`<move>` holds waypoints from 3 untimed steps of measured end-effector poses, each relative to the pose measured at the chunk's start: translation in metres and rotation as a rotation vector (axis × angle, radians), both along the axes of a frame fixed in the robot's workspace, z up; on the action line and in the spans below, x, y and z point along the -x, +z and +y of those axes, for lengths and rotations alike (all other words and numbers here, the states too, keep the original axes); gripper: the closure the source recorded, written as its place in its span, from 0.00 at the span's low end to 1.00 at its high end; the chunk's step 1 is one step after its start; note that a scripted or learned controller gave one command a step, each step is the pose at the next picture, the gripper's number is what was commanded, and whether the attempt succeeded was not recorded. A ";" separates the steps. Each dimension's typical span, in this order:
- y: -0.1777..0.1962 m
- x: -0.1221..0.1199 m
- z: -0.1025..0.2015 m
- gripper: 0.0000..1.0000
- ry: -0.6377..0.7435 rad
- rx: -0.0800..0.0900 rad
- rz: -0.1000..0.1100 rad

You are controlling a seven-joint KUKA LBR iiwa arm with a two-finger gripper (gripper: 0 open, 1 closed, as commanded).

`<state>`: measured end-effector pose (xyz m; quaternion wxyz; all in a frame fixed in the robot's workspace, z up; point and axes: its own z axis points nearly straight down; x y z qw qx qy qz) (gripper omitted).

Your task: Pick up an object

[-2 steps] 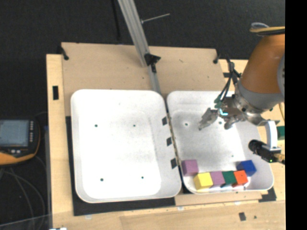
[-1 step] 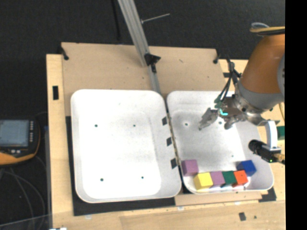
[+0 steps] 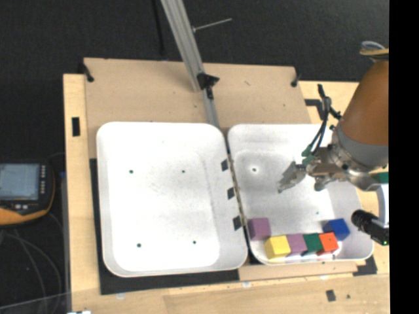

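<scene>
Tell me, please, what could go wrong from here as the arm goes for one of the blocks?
The blocks sit packed in a row against the right bin's near wall, so the hand may find little room beside any one. Closing there could nudge neighbours or catch two. The purple block stands more apart, likely easier.

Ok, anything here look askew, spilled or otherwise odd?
Nothing stands out. The blocks, among them the purple block, yellow block and blue block, sit bunched along the right bin's near edge, inside it. The pincer hangs above that bin's middle.
</scene>
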<state>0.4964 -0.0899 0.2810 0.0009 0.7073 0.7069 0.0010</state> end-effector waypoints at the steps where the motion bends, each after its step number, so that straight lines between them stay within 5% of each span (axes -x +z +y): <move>1: -0.002 -0.001 0.000 0.00 -0.001 0.000 0.002; 3: -0.002 -0.001 0.000 0.00 -0.003 0.000 0.002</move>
